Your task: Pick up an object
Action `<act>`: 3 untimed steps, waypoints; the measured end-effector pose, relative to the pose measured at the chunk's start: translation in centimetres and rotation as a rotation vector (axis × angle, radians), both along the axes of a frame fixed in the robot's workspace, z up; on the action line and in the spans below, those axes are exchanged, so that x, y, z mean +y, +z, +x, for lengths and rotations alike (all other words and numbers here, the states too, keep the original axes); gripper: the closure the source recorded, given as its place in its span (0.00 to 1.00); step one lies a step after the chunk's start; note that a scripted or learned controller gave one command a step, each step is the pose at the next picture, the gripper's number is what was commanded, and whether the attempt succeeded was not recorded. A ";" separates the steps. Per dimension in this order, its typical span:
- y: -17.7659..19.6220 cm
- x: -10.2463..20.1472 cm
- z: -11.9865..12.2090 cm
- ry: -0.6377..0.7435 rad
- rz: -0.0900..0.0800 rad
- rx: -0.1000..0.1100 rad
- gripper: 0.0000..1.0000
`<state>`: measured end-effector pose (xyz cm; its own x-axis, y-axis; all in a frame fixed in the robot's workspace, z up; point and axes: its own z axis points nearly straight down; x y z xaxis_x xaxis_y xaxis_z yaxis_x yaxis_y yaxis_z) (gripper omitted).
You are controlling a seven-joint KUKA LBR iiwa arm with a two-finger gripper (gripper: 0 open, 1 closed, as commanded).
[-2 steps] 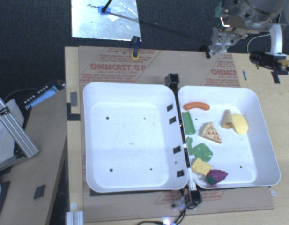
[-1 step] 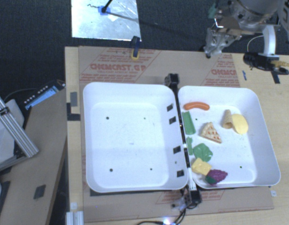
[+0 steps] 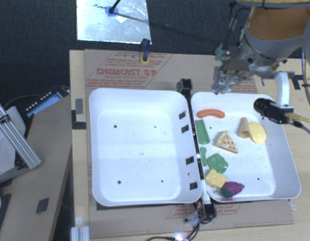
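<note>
My gripper (image 3: 221,88) hangs over the far edge of the right bin (image 3: 283,182), above and just behind an orange sausage (image 3: 210,113). Nothing shows between its fingers. Further into that bin lie a green stick (image 3: 202,131) along the left wall, a waffle-patterned wedge (image 3: 226,142), a yellow banana piece (image 3: 252,131), a green leafy piece (image 3: 216,161), a yellow block (image 3: 215,177) and a purple grape bunch (image 3: 232,188).
The left bin (image 3: 139,149) sits beside the right one, joined by a black-clipped divider (image 3: 192,134). Both rest on a cardboard sheet (image 3: 124,72). A shiny foil sheet (image 3: 112,14) lies at the back.
</note>
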<state>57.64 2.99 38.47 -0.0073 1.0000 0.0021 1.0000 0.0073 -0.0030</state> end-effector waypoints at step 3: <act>7.5 2.6 9.2 -0.002 -0.002 -0.008 1.00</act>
